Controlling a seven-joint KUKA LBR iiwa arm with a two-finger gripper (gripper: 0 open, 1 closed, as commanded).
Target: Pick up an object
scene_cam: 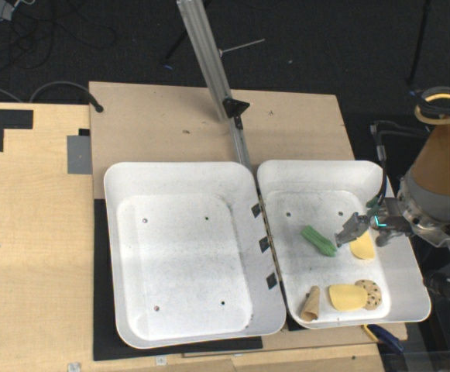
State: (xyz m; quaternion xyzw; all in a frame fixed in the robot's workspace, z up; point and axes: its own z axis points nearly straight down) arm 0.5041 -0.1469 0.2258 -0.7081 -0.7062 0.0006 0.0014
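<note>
Bins of shallow white plastic, speckled and round-cornered, sit side by side on a pale wooden bench (pixel 294 122), seen from above at a slant. Left bin (pixel 180 250) presents a wide bare floor dotted by a few small holes. Right bin (pixel 317 184) carries five small pieces: a green, stick-shaped object (pixel 318 240) lying on a diagonal near the middle; a soft yellow lump (pixel 363 247) just beside it toward the arm; and, along the near wall, a tan cone (pixel 310 303), a flat yellow slab (pixel 347 297) and a round speckled cookie (pixel 370 293) that touches the slab.

Grey arm with its orange band (pixel 435 161) reaches in over the right bin's outer rim. Its dark hand (pixel 355 229) hangs low between the green stick and the yellow lump, close above both; how far its fingers are spread cannot be told from this angle, and nothing is visibly caught between them.

Open room lies in the far half of the right bin, where the floor is bare up to the rim. A ribbed aluminium bar (pixel 207 56) slants away from the junction of the bins.
</note>
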